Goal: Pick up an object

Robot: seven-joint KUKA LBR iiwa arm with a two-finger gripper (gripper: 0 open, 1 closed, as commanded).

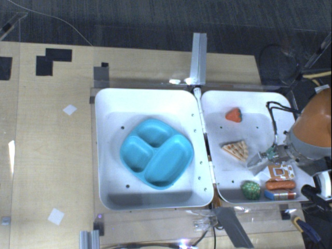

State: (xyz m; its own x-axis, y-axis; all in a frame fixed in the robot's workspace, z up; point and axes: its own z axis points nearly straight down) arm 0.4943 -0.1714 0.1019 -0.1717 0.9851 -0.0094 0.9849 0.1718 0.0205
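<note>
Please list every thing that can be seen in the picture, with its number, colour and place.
left bin: 1, white, left half of the bench
right bin: 1, white, beside the left bin
divided plate: 1, blue, in the left bin
strawberry-like toy: 1, red-orange, far part of the right bin
sandwich wedge: 1, tan, middle of the right bin
round object: 1, green, near edge of the right bin
sausage-like toy: 1, orange, near right corner
arm: 1, grey and orange, reaching from the right
gripper: 1, over the right bin

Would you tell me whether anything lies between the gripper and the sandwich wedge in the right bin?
Nothing visible does. The gripper hovers just right of the sandwich wedge, with bare bin floor between them; the green ball and the strawberry lie off to the sides.
</note>
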